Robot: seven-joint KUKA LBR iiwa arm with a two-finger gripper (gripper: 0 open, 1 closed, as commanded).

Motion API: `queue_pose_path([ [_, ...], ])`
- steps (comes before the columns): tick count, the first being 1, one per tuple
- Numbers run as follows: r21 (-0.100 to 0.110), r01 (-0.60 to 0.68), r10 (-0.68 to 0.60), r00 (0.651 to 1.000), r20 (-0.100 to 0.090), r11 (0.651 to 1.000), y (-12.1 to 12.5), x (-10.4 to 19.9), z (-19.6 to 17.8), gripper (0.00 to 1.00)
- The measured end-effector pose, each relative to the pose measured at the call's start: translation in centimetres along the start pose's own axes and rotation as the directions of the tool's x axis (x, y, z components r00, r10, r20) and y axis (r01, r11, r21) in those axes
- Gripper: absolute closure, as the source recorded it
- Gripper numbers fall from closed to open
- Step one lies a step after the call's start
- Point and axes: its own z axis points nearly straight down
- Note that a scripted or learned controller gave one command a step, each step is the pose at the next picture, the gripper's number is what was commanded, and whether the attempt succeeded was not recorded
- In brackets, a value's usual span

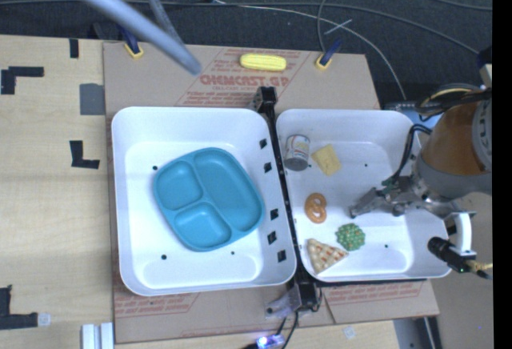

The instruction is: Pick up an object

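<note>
2 bins face you: the left bin (pixel 128 179) holds a blue tray (pixel 208 197); the right bin (pixel 376 122) holds a can (pixel 298 152), cheese wedge (pixel 326 159), pretzel (pixel 315 208), pizza slice (pixel 324 254) and broccoli (pixel 350 236). At right-centre, the gripper (pixel 358 208) hovers just above the broccoli, grasping nothing; whether it's parted, you cannot tell. You're at the approach step, I judge; next, descend over the broccoli.

Arm (pixel 464 147) cut off at right edge

Red print on the cardboard sheet (pixel 232 83), just behind the two bins: reads roughly "CHEMCAST GP". Smaller lines illegible.
</note>
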Motion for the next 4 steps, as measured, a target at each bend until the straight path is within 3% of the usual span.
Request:
queue_pose_path([
  [1,-0.004,0.0,0.0,1.0,0.002,1.0,0.1,-0.1,-1.3,1.0],
  [3,-0.004,0.001,-0.001,1.0,-0.001,1.0,1.0,0.3,-10.3,1.0],
  [4,-0.002,0.0,0.0,1.0,-0.002,1.0,1.1,0.3,-12.3,1.0],
])
